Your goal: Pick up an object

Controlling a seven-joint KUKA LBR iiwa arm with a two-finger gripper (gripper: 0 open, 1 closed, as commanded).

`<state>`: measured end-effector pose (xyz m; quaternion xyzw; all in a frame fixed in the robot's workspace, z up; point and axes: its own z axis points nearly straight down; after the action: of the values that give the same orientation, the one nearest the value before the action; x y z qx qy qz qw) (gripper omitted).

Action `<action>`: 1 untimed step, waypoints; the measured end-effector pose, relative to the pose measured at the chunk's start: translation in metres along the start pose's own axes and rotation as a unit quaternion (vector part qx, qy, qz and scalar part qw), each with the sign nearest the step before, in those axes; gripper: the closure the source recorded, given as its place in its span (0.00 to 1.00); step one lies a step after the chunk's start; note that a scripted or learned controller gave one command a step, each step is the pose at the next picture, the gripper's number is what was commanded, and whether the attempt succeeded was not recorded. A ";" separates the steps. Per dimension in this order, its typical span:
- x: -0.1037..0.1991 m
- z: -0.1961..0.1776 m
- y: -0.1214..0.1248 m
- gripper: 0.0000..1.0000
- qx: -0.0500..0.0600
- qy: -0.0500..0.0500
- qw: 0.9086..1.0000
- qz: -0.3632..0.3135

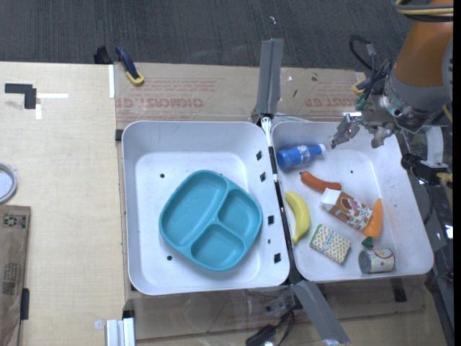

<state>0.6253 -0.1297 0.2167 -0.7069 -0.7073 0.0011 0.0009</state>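
Nearest you, at the front of the right bin (403,269), you have a small grey can (377,260) lying on its side, and just left of it a patterned green-and-white packet (330,243). A yellow banana (297,214) lies along that bin's left wall, and a little carton with a brown and white print (347,208) sits near the middle, with an orange carrot (373,218) touching its right end. Farther back you see a red-orange sausage-shaped piece (319,182), then a blue bottle (299,155) lying on its side near the back left corner. In the left bin (137,193) a teal divided plate (210,220) lies flat, three compartments up. The gripper (360,128) hovers over the back of the right bin, above and right of the bottle, with nothing between its fingers; you cannot tell from this angle how wide they are parted. Beyond the bins, cardboard (187,92) covers the desk (57,164).
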 end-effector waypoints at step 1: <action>0.026 -0.072 -0.024 0.00 -0.001 0.000 0.999 -0.044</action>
<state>0.6018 -0.1036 0.2889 -0.6752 -0.7376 0.0004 -0.0004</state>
